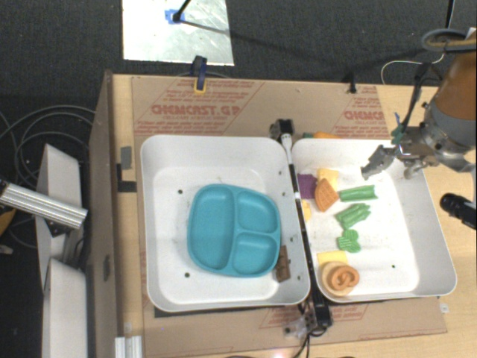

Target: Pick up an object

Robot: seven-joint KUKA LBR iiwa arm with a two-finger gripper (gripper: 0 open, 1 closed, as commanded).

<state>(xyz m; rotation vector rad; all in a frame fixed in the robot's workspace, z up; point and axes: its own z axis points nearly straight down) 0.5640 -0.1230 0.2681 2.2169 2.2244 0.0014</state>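
Several small toy food pieces [337, 222] lie in the right bin [417, 237], clustered along its left half: three green, knobbly, pod-like shapes, one long and slim [357, 193], two stubbier below it [352, 215] [347, 241]; an orange ridged wedge [326, 195] touching a purple block [305, 183] and a pale yellow piece [328, 175]; and, near the front rim, a round tan piece with a swirl [341, 278] beside a yellow slab [332, 257]. They look like matte moulded plastic. None of them is lifted; I see all of them resting on the bin floor.

In the left bin [168, 162] sits a teal divided plate [232, 230], smooth, rounded, with three compartments. A small brown piece [283, 263] lies at the bin's right edge.

The hand [380, 161] hangs over the right bin's rear right part, well apart from the toys, pointing left and downward from the grey wrist. I cannot tell how far it is open; nothing shows between its tips. Both bins rest on a printed cardboard sheet [223, 107] covering the bench.
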